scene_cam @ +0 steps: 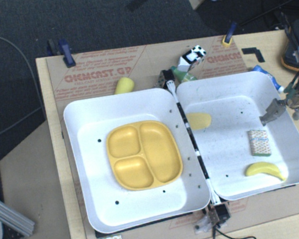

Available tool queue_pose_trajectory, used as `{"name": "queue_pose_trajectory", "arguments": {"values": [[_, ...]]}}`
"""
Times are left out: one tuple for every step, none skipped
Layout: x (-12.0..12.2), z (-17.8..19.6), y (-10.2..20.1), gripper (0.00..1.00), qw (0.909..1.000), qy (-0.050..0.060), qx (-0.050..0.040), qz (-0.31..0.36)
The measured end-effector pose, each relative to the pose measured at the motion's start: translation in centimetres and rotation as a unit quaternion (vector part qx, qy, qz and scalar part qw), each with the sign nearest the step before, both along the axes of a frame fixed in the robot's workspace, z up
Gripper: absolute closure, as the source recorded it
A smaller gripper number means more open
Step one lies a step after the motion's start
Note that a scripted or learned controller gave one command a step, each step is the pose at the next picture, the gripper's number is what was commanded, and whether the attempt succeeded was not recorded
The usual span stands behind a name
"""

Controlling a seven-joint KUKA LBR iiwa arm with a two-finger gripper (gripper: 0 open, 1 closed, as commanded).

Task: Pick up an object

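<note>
In the right bin (pixel 243 185), toward its near edge, a yellow banana (pixel 264 170) lies on its side on the white floor, apart from everything else. Just beyond it, slightly farther from the camera, sits a small rectangular sponge (pixel 259 142) with a pale speckled top and a green edge. At the far left of the same bin, close to the seam between the two bins, rests a flat pale yellow piece (pixel 199 120); what it is I cannot make out.

The gripper (pixel 273 111) shows at the right wall of this bin, a grey tip reaching in over the rim, well above and to the right of the sponge. It touches none of the objects, and nothing is seen in its grasp; whether the claw is spread or closed cannot be told at this size and angle.

The left bin (pixel 83 126) holds a yellow divided plate (pixel 143 155) with three compartments, lying flat near the middle.

Beyond the bins, on the brown board (pixel 52 103), a small yellow object (pixel 124 85) lies near the far left bin edge, and a black-and-white toy (pixel 192 56) stands near the far edge of the right bin.
</note>
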State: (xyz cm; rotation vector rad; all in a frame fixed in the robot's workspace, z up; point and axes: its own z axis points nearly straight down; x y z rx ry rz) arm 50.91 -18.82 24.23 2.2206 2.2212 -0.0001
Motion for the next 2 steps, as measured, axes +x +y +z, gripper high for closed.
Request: {"name": "queue_pose_trajectory", "arguments": {"values": [[0.7, -9.0, -1.6, 0.00, 1.0000, 0.001, 0.0005, 0.000], [0.2, -15.8, 0.2, 0.00, 1.0000, 0.001, 0.0007, 0.000]]}}
